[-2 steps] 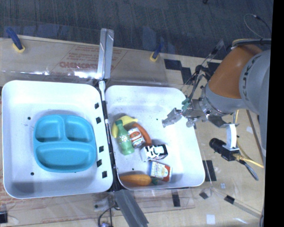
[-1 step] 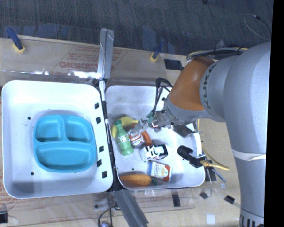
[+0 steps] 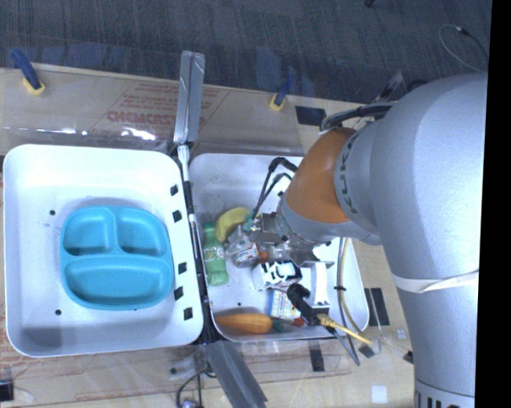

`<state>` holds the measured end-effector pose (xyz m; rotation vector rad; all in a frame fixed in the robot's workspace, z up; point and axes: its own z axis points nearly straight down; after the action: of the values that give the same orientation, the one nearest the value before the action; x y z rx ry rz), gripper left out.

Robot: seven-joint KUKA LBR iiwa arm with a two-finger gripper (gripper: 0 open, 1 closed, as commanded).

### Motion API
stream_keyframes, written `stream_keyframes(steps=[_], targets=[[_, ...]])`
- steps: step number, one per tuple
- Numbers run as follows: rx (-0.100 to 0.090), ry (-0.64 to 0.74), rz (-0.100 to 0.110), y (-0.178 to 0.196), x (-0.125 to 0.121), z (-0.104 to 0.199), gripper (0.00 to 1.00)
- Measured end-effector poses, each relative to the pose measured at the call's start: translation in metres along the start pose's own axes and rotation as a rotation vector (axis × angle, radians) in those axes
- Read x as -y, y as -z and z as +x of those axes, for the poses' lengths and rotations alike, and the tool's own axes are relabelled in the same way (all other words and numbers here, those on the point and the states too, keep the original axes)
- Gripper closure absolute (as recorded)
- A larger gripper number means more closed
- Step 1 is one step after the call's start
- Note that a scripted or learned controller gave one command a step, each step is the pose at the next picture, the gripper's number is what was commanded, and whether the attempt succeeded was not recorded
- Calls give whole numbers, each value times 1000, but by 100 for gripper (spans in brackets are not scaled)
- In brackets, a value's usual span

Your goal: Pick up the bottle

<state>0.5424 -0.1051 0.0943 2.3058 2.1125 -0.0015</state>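
I count two white bins, one blue tray, one bottle, one banana, one orange carrot-like item. Left bin [image 3: 18,231] holds the blue three-compartment tray [image 3: 115,258]. Right bin [image 3: 214,176] holds the green bottle [image 3: 213,256], lying against its left wall, just left of the gripper [image 3: 252,245]. Banana [image 3: 231,222] sits above it, the orange item [image 3: 243,323] near the front wall. Whether the gripper has closed on anything, I cannot tell.
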Motion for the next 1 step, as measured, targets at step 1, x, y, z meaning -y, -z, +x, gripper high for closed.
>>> stream_keyframes(steps=[1], targets=[[-11,83,11,98,69,45,0]])
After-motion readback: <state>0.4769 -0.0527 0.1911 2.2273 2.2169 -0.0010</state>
